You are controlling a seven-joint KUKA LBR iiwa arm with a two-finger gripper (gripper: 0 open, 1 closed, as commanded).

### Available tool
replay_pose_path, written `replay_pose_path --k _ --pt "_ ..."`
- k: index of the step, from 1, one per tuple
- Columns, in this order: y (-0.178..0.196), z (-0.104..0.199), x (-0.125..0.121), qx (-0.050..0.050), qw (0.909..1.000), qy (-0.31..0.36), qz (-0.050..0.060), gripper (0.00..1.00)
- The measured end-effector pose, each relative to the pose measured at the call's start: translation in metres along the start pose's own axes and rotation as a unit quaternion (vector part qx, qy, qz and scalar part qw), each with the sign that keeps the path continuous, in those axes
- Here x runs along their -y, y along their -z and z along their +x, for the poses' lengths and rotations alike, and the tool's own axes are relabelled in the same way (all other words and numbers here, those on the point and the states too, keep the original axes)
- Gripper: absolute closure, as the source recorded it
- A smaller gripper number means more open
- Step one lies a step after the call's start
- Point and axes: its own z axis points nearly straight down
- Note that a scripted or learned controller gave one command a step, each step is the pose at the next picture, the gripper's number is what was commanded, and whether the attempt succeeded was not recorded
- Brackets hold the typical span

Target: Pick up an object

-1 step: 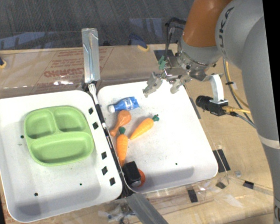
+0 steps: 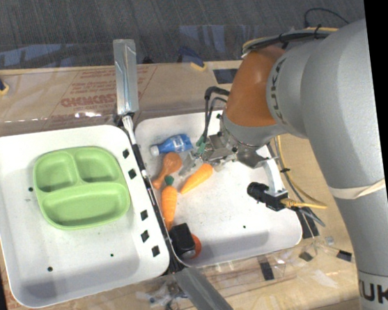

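- I'm reaching my arm (image 2: 292,96) in from the right, over the right bin (image 2: 260,237).
- My pincer (image 2: 204,153) is hanging low over the toy pile at that bin's left side; can't tell whether it's released or clenched, the wrist is blocking it.
- Nothing visibly between my fingers, so I'm calling no grasp.
- Likely target: the carrot (image 2: 198,179) lying just below-left of my pincer, tilted, near touching it.
- Second carrot (image 2: 169,201) is lying along the divider, a blue bottle (image 2: 173,145) sitting above, a black block (image 2: 182,239) lower down.
- Green plate (image 2: 82,185) is sitting alone in the left bin (image 2: 26,276), well apart.
- Step, my guess: I'm descending or aligning for the grab.
- Next move is calling for centring on the carrot, closing, lifting straight; crowding neighbours could spoil it.
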Motion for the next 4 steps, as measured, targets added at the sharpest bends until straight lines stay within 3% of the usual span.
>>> replay_pose_path --k 1,2,3,4 --pt "-0.025 0.027 -0.002 0.006 0.9799 0.199 -0.015 0.00" --pt "-0.036 -0.004 0.058 0.001 0.9672 0.254 -0.003 0.00" --pt "-0.033 0.023 0.027 0.004 0.9900 0.141 -0.007 0.00" --pt "0.066 0.087 -0.003 0.002 0.9845 0.175 -0.005 0.00"
